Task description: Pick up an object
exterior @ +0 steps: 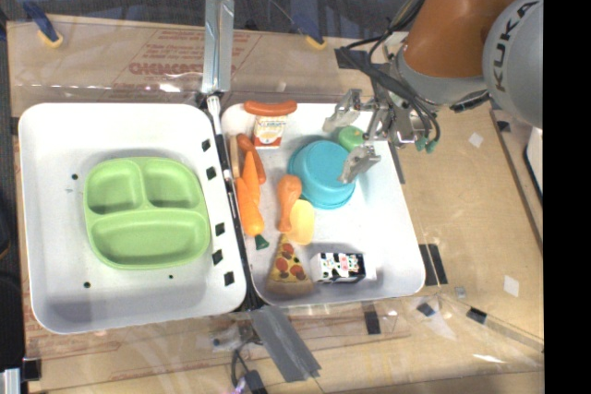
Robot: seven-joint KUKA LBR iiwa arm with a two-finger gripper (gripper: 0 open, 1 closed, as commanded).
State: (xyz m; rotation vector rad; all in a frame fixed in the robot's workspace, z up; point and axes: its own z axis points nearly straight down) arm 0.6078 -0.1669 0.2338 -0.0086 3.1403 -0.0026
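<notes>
The bench (480, 226) carries two shallow white bins side by side. The left bin (46, 226) holds a green divided plate (145, 212), lying flat near its middle and well apart from the toys, so it looks like the place meant to receive things rather than the place to pick from.

The right bin (397, 235) is crowded. Along its left wall lie a slim sausage (250, 160) and a carrot (249, 203), end to end with the wall as if they had slid there. At the back stands a small cup with an orange lid (269, 123). Toward the middle are a chicken drumstick (288, 195) and a yellow lemon-like piece (302, 219) touching it. In front lie a pizza slice (290, 265) and a small black-and-white carton (339, 267). A blue bowl (323, 173) sits just right of the drumstick, with a small green round thing (350, 138) at its back rim.

The claw (365, 138) hangs over the bin's back right part, above the bowl's right rim and the green thing, probably because these are the nearest candidates for a pick. Its metal fingers appear spread apart, with nothing visibly between them. Any toy in this bin would serve the task; none is lifted yet.
</notes>
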